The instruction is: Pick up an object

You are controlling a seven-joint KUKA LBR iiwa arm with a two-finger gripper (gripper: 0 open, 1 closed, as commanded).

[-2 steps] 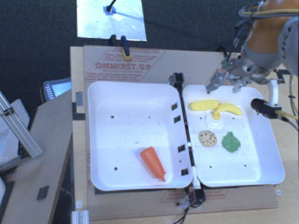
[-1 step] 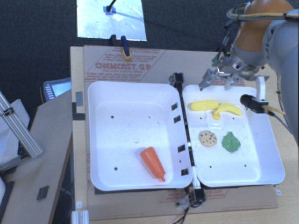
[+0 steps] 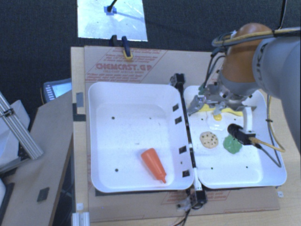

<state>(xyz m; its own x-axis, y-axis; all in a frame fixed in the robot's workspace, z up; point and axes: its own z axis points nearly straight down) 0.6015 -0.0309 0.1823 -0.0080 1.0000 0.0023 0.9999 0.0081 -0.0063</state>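
Item, my pincer (image 3: 217, 111): jaw state — I cannot tell. Round tan chocolate-chip cookie (image 3: 209, 139) lies just below it; green lump (image 3: 231, 145) lower right.

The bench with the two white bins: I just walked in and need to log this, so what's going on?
A grey arm reaches in from the right, its gripper low over the right bin, above a yellow object. A cookie and a green object lie nearby. An orange carrot lies in the left bin. Nothing visibly held.
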